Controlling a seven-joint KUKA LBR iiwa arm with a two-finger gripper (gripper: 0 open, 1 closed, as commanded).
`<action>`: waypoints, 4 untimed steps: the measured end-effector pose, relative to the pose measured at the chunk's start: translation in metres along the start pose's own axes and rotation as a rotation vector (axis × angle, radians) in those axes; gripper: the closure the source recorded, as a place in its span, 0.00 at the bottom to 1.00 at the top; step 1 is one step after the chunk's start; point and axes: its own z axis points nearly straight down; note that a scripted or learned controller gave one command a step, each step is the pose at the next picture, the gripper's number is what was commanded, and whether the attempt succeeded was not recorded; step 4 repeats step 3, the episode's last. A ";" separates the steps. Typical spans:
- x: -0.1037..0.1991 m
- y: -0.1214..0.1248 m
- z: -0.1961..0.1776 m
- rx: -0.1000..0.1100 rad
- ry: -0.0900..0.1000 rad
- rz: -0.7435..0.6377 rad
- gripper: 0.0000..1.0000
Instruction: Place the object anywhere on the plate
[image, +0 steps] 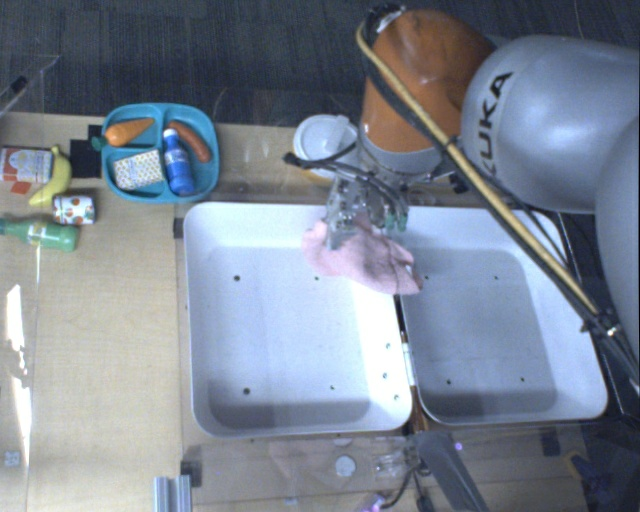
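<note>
Pink cloth (365, 260), soft and crumpled, hangs from the gripper (362, 222) over the far rim where the two white bins meet. The upper edge of the cloth is pinched between the fingers, so the gripper is clenched on it, and the rest droops down and to the right, over the dividing wall between the left bin (290, 340) and the right bin (500, 350). Whether its lower edge touches the wall, I cannot tell.

The grey arm (560, 110) with its orange band (420, 70) comes in from the right and stands above the far side of the bins. Just behind the gripper, on the wooden bench (90, 380), there is a white bowl (322, 138) (partly hidden by the wrist).

Further left on the bench is a blue divided plate (160, 152), well apart from the cloth. It carries an orange carrot-like toy, a red sausage-like toy, a blue bottle and a small patterned item. Left of the plate lie a yellow banana (52, 178), a small can (74, 209) and a green bottle (40, 233).
</note>
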 end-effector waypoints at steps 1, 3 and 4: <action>-0.007 0.052 0.009 -0.001 -0.001 0.000 1.00; -0.018 0.104 0.001 -0.001 -0.003 -0.001 0.00; -0.018 0.104 0.001 -0.001 -0.003 -0.001 0.00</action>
